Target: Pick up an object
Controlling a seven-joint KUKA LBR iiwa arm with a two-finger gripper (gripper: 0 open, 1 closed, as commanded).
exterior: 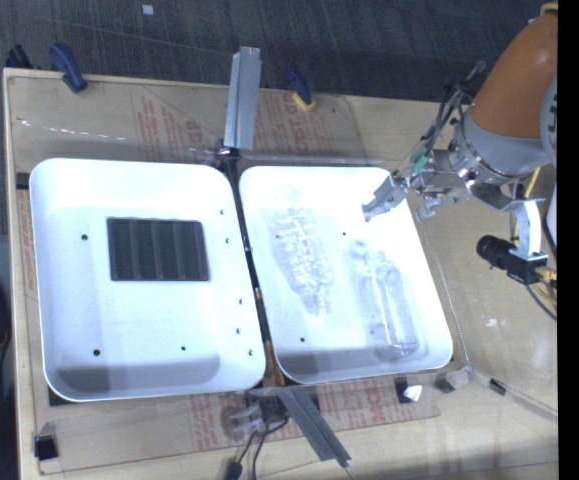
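I see a tan bench (489, 328) on dark floor, two white bins (59, 268) (three clear items inside); gripper (381, 204) state unclear.

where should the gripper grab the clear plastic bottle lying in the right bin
Across its body, from straight above. The clear plastic bottle lies flat in the right bin, long axis running roughly toward the near-right corner, so the fingers would likely best straddle its narrow width around mid-length. The gripper is above the bin's far right corner. A second clear plastic item lies just left, so keep to the bottle's middle.
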